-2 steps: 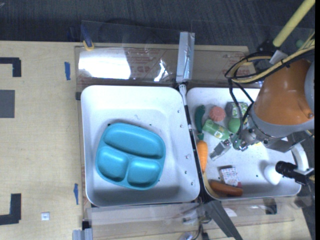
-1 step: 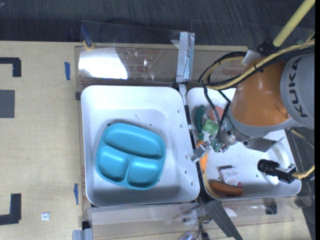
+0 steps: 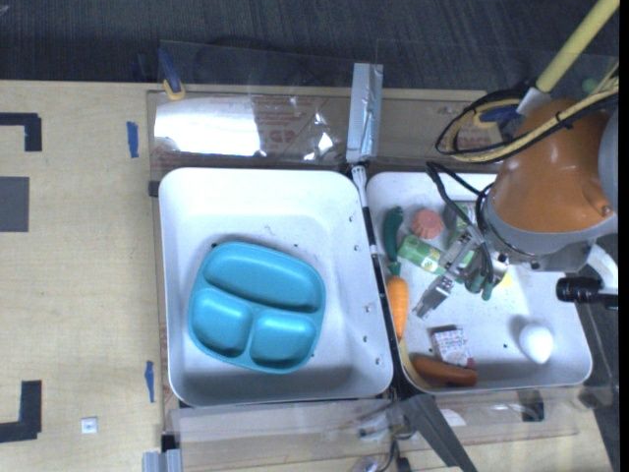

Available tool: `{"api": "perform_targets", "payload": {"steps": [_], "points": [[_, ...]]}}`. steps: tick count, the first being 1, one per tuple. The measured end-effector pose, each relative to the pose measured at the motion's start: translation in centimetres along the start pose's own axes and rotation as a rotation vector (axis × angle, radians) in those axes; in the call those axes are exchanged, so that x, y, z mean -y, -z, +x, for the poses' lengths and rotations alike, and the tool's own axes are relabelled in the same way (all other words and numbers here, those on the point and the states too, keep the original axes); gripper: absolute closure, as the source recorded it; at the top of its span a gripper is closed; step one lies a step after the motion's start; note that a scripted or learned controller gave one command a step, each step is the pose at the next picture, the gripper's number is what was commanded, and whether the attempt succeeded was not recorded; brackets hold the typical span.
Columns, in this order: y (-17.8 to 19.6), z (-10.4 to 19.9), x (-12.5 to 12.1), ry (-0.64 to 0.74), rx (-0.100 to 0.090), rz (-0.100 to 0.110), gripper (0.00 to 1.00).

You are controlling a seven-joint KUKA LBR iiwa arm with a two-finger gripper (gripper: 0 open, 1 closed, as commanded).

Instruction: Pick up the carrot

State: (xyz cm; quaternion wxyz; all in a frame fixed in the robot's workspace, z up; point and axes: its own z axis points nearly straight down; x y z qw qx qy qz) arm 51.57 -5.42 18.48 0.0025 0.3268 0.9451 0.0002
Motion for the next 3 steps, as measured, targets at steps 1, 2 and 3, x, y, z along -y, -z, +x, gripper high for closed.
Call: {"api": "perform_targets", "payload": {"steps": [1, 2, 3], "points": [[0.0, 4.3, -4.9, 0.120, -0.005, 0.000, 0.00], [0.0, 6.6, -2.6, 0.225, -0.006, 0.001, 0.00], [0.0, 4.3, -2.3, 0.198, -0.001, -0.001, 0.00]]}}
